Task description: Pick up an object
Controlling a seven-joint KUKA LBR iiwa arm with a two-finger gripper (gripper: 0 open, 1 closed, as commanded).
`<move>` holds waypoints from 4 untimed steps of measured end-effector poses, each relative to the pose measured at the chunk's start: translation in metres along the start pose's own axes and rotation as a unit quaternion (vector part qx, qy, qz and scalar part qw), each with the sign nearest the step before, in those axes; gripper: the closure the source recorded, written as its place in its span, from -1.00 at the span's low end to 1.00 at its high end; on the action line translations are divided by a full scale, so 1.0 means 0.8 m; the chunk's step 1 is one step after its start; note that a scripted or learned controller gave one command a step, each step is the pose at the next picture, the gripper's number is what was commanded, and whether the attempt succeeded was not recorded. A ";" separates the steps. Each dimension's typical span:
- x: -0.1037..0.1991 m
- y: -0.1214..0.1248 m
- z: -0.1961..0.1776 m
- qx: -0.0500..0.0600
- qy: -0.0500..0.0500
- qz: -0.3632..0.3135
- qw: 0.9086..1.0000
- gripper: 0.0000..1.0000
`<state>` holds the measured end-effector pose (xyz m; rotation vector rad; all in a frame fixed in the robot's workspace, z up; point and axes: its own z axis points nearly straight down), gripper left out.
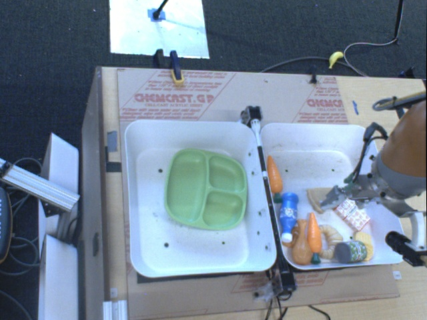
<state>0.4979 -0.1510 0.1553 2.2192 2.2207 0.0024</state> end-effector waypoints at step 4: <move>0.065 -0.004 0.071 -0.012 -0.004 0.000 1.000 1.00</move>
